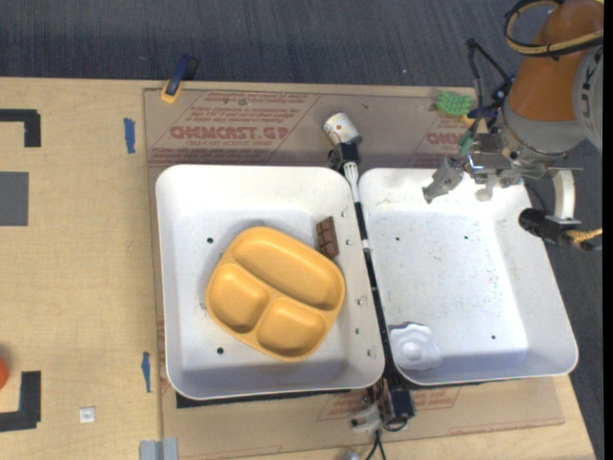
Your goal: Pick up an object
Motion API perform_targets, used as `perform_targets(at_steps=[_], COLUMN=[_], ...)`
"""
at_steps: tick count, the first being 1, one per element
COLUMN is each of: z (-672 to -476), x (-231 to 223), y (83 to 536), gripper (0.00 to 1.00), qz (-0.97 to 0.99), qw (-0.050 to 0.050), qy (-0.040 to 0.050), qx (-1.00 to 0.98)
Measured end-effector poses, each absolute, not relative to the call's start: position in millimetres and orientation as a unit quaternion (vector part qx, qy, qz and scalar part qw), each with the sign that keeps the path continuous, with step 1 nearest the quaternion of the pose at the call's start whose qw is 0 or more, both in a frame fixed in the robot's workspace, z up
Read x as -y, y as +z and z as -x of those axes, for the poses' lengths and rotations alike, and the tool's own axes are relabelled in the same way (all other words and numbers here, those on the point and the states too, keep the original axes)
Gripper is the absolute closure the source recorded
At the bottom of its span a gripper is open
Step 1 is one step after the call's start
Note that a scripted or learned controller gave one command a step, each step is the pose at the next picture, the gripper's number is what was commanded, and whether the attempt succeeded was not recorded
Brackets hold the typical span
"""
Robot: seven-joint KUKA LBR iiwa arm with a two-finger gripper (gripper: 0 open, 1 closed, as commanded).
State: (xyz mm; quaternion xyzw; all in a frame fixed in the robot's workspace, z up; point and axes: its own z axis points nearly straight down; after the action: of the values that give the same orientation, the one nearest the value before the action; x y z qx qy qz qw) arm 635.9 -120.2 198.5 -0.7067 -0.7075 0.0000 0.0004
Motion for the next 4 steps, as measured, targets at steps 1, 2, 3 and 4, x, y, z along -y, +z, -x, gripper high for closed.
perform_targets(at_steps=[1,2,3,4], z=[-559.7,-604.7,-504.1,-549.9], x=[106.9,135.1,148.2,180.8], y=[85.3,85.2,86.9,85.2], gripper=[0.0,0.0,0.0,0.0], qz=[0.718,0.755,0.831,0.767], qw=[0.0,-0.001,0.002,0.001], qy=[-0.0001,-0.0004,0.0007,-0.0016], qx=[0.696,0.656,0.557,0.641])
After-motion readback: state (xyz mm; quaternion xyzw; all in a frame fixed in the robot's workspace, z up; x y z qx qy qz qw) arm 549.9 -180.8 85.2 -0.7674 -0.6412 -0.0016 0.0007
